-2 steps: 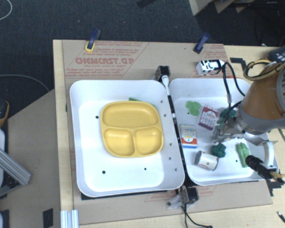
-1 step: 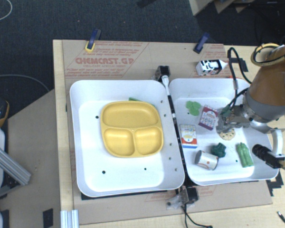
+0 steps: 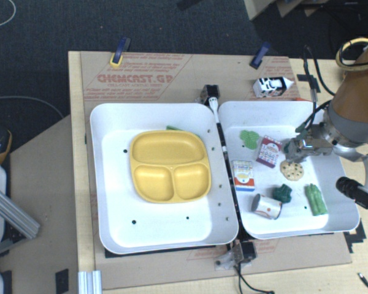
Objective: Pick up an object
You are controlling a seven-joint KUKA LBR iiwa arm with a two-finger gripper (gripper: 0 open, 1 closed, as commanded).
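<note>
Claw (image 3: 292,154) sits low in the right bin (image 3: 337,222), just above the cookie (image 3: 292,171) and beside the maroon packet (image 3: 268,152); can't tell its grip state. Centre over the cookie, clear of the packet, then descend straight.

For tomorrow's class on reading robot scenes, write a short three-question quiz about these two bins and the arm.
1. True or false: the yellow divided plate lies in the left bin.
2. Which item lies closest below the gripper? A) cookie B) small can C) green leaf
3. Fill in: the black-and-white cow toy lies on the board, ____ the right bin.

Key: 1 true; 2 A; 3 outside (behind its far rim).
</note>
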